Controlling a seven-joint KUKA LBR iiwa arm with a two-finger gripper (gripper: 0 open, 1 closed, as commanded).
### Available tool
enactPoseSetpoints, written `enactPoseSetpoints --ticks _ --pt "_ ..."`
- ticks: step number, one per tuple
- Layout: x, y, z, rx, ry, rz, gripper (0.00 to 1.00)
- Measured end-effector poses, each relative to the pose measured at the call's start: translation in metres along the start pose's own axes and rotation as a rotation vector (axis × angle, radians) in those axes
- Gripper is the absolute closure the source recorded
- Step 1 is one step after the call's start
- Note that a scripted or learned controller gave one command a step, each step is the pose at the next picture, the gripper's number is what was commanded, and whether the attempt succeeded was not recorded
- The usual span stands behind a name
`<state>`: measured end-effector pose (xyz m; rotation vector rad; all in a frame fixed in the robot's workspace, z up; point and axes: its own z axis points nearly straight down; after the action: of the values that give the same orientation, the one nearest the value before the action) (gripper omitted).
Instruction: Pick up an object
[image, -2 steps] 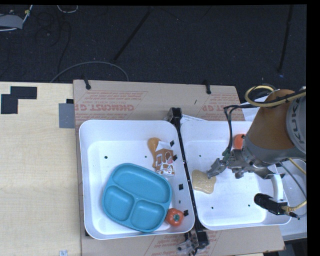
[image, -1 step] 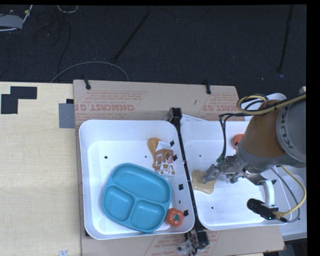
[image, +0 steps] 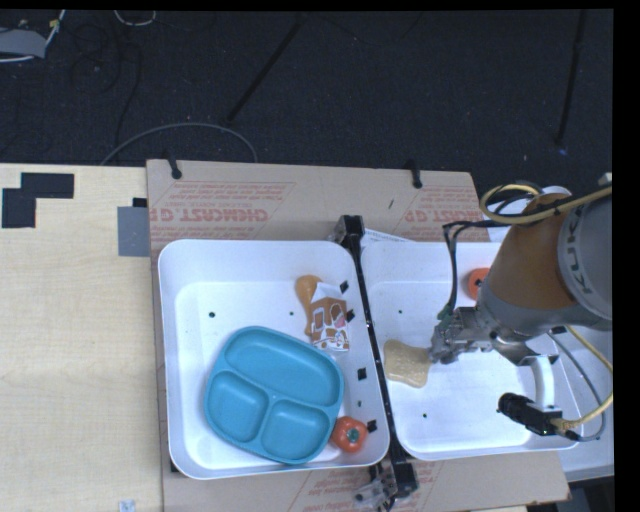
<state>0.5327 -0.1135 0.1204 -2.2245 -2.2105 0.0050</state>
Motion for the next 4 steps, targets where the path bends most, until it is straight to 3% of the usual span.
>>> enactPoseSetpoints --ticks 3,4 --pt "-0.007 0.006 -0.158 -0.009 -0.002 -0.007 1.00" --pt "0.046 -0.008 -0.138 -0.001 0.000 -0.010 1.00"
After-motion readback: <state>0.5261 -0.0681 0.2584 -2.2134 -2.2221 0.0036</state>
